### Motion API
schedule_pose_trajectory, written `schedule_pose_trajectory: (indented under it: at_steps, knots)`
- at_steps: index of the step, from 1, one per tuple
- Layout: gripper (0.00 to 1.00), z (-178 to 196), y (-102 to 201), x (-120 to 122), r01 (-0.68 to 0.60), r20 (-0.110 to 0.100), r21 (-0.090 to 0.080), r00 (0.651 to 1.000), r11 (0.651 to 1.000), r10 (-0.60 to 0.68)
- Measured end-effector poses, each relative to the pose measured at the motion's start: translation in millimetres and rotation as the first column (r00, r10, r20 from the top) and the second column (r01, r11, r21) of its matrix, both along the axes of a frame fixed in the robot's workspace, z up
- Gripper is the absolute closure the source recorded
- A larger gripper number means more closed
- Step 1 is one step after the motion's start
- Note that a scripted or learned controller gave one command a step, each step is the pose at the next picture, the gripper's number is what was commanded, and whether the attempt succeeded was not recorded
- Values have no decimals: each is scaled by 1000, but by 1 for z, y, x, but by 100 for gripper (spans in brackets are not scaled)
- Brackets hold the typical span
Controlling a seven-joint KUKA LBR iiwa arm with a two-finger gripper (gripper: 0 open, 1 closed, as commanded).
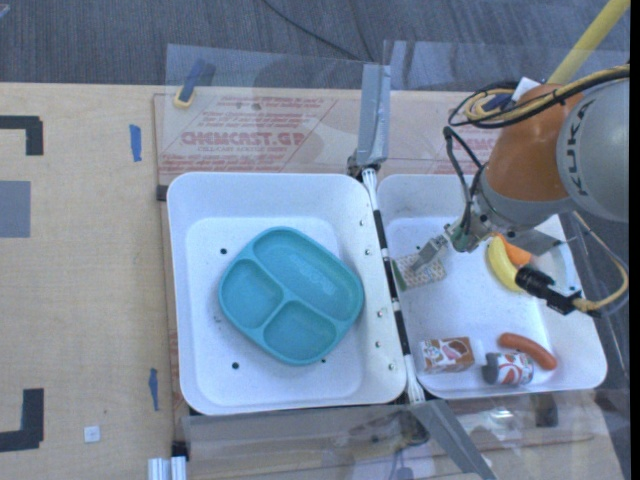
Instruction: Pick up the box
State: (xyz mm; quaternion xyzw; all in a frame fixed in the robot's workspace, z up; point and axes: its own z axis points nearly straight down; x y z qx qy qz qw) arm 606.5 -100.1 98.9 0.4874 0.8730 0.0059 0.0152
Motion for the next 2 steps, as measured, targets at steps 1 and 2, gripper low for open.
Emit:
schedule_pose_trajectory:
  at_steps: [1,2]
  knots:
    - [0,-2,0,27,-102,-13,0,995,995,102]
    - [0,-1,0,32,-188,-11,-2,982,982,188]
